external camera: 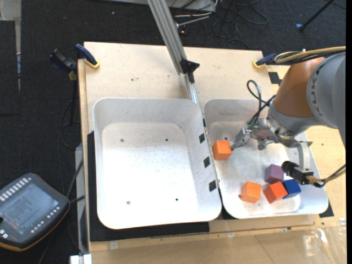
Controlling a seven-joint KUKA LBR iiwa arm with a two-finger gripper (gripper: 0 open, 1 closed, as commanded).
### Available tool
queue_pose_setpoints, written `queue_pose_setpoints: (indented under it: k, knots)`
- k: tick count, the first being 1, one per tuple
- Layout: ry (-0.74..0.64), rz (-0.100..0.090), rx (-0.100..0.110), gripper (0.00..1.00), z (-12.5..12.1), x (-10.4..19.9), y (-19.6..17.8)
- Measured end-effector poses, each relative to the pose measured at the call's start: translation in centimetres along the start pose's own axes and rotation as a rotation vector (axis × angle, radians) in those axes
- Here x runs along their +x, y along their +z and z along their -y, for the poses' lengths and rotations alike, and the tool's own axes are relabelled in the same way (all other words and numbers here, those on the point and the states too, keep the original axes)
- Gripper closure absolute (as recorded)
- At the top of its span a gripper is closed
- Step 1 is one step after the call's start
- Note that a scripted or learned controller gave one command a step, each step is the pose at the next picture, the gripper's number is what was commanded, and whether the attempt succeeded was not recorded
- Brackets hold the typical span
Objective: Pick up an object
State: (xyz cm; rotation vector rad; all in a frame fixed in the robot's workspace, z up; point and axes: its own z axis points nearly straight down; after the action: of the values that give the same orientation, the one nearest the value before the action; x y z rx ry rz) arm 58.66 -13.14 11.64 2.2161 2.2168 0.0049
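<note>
Several small blocks lie in the right bin (pixel 231 110). An orange cube (pixel 221 149) sits near the bin's left wall. Along the front edge are another orange cube (pixel 251 192), a red block (pixel 275 192), a blue block (pixel 292 188) and a purple block (pixel 274 173). My gripper (pixel 251 142) hangs low over the middle of this bin, just right of the first orange cube. It is open, with its left finger (pixel 238 141) close to that cube's right side. Nothing is between the fingers.
The left bin (pixel 104 147) shares a raised divider with the right one. A slanted metal pole (pixel 168 29) crosses the back of the bench. A black cable loops by the wrist, and a teach pendant (pixel 27 210) lies off the bench at the front left.
</note>
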Motion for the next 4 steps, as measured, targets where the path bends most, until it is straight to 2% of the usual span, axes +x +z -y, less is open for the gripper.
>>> queue_pose_setpoints:
  k: [1,2,4]
  knots:
    - [0.001,0.000,0.002,1.00,0.0,0.0,-0.8]
    - [-0.003,-0.002,0.002,1.00,-0.9,0.2,-5.4]
    - [-0.003,-0.001,0.000,1.00,-0.9,-0.7,-15.5]
